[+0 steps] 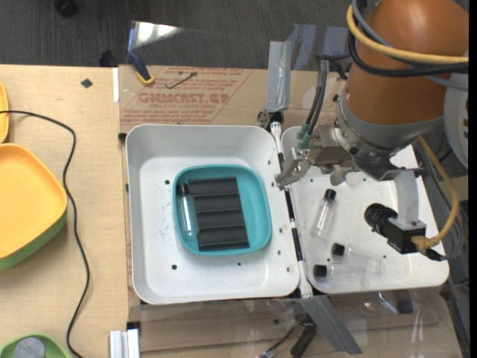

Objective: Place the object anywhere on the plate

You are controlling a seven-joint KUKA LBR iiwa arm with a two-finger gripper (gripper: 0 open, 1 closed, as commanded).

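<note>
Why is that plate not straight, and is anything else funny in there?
The teal plate sits slightly crooked in the left bin, with a clear tube along its left rim. In the right bin, more clear tubes lie scattered at different angles. Nothing looks broken or spilled.

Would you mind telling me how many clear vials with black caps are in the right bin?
3 that I can make out: one vial near the bin's middle, two vials near the front edge. The arm may hide others.
</note>
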